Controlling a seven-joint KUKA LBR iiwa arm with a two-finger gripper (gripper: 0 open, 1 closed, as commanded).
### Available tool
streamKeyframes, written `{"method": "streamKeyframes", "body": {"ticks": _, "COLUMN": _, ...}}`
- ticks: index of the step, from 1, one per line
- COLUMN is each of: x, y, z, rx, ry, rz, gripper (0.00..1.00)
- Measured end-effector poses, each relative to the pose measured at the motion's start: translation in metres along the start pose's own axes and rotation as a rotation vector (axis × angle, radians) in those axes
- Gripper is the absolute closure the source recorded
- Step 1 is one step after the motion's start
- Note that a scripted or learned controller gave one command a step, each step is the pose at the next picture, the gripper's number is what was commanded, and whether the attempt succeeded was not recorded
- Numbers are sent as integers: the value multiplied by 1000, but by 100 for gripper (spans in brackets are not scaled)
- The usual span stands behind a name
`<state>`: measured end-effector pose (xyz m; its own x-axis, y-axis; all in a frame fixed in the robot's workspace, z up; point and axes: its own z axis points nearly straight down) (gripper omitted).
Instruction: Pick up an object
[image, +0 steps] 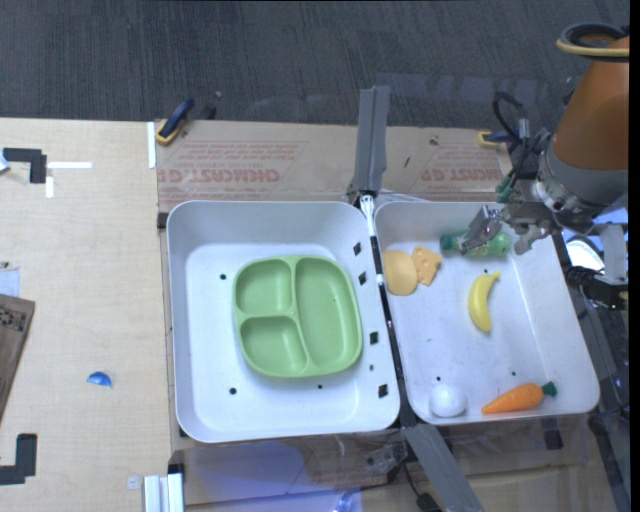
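- Camera view, hard to make out: the gripper (492, 232) sits at the far edge of the right bin (560, 330), and its metal fingers merge with a small green object (458, 241) lying just to their left. Whether that green piece is touched or gripped cannot be told, and whether the claw is apart or together cannot be told either.
- Cut off: the arm (590, 110) is cropped by the top right corner, so just its orange band and grey wrist housing are in frame, with black cables looped beside them.
- Arm pose: it reaches in from the right, wrist low over the far right corner of the right bin, tool pointing leftward toward the green object.
- Things in the right bin: a pale yellow rounded item (400, 272) with a smaller orange-yellow piece (428, 265) touching it, both near the divider; a banana (483, 301) lying near the middle, apart from the gripper; a white ball (448, 401) at the near edge; a carrot (517, 398) with a green top just beside it to the right.
- Left bin (200, 330): a green divided plate (298, 316) with three compartments lies flat in the middle.
- Bench (70, 300): a small blue object (98, 379) lies on the light wood, well apart from both bins; its shape is too small to name.
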<state>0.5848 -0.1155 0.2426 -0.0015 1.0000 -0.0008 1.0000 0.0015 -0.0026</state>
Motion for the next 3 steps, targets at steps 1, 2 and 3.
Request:
{"method": "streamKeyframes", "body": {"ticks": 1, "x": -35, "y": -2, "z": 141, "rx": 2, "ry": 1, "rz": 48, "gripper": 0}}
{"method": "streamKeyframes", "body": {"ticks": 2, "x": -36, "y": -2, "z": 131, "rx": 0, "ry": 0, "rz": 52, "gripper": 100}}
{"method": "streamKeyframes", "body": {"ticks": 3, "x": 5, "y": 6, "z": 29, "rx": 0, "ry": 0, "rz": 221, "gripper": 100}}
